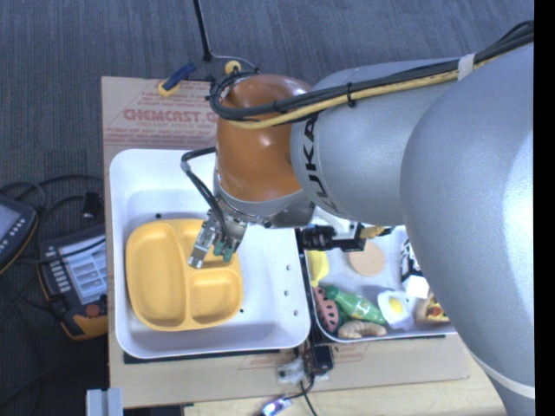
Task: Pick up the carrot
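Arm (416,137) hides much of right bin (347,332).

Bench (156,111) under two white bins (121,180).

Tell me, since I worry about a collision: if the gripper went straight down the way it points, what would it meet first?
Most likely the yellow divided plate: the gripper hangs over its right part. Height above it is unclear.
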Robot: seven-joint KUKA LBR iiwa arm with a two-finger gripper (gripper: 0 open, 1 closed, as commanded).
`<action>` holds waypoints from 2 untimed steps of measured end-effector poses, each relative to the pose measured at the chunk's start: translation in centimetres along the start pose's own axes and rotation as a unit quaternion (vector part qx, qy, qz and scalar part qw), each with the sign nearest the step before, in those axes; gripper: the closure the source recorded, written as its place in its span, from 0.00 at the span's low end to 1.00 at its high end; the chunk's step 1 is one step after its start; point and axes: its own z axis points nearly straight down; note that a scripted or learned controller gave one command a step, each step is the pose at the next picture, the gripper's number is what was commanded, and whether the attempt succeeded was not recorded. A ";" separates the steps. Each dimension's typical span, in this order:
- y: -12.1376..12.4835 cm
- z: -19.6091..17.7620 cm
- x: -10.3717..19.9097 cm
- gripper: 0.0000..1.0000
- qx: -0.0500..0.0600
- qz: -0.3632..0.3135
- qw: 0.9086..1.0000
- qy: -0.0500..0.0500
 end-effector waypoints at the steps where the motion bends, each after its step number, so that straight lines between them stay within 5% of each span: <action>1: -2.6 -4.1 3.2 1.00 0.001 0.127 0.992 0.000; 2: -3.9 -3.8 1.6 1.00 0.001 0.484 0.875 0.000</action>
